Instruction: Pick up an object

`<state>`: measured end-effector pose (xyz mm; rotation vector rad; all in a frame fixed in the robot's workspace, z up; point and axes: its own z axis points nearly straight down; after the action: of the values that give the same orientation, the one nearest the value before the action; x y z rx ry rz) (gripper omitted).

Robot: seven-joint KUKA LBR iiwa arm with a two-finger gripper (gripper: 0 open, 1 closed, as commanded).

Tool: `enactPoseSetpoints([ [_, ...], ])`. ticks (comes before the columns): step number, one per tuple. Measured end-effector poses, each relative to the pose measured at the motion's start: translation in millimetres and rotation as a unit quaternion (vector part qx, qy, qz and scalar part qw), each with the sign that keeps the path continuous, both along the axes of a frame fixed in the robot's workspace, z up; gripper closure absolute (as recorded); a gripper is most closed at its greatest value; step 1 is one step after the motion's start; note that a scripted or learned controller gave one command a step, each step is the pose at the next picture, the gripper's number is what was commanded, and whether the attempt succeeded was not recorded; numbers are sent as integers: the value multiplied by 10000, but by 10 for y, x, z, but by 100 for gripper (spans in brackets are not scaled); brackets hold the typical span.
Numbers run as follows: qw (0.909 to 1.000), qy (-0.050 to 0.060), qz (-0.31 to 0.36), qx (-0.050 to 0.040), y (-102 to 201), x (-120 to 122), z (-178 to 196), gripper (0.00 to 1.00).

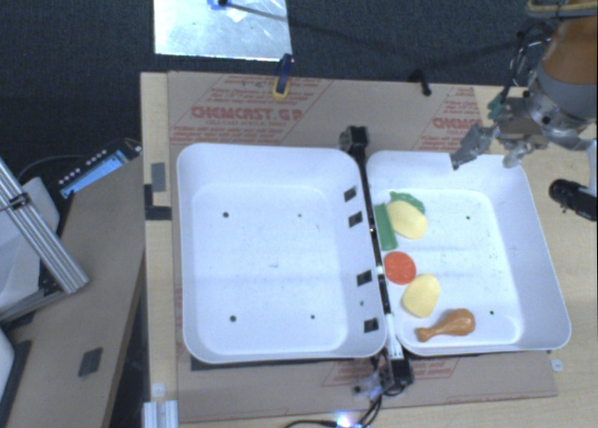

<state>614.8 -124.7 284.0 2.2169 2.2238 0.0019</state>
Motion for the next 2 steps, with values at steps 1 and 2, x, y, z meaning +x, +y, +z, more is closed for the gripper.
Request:
enactPoseSetpoints([
  [1,10000,22,41,18,750,543,-776,0],
  [2,10000,-19,13,1,694,551,-612,100],
])
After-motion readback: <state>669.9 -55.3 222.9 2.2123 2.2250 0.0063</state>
